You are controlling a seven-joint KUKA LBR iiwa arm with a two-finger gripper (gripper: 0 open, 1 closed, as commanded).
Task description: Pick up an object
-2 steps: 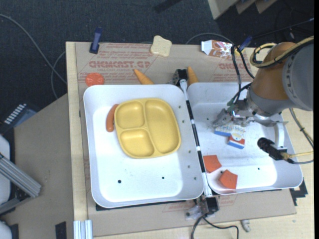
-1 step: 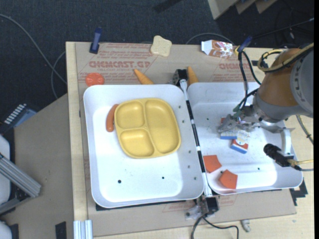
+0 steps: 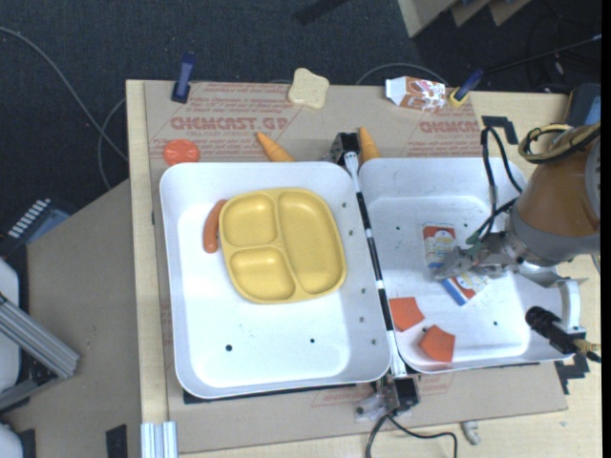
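Right bin [image 3: 410, 184]: tool [image 3: 458, 267] over packet [image 3: 441, 246].

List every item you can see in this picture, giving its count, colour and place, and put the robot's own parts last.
Bins: 2, white, side by side on bench.
Divided plate: 1, yellow, left bin.
Hot dog: 1, orange-red, left bin, beside the plate.
Blocks: 2, orange, right bin, near front.
Packet: 1, white printed, right bin.
Carrot: 1, orange, behind left bin.
Bread slice: 1, tan, bench's back edge.
Arm: 1, grey and orange, right.
End effector: 1, dark, over right bin.
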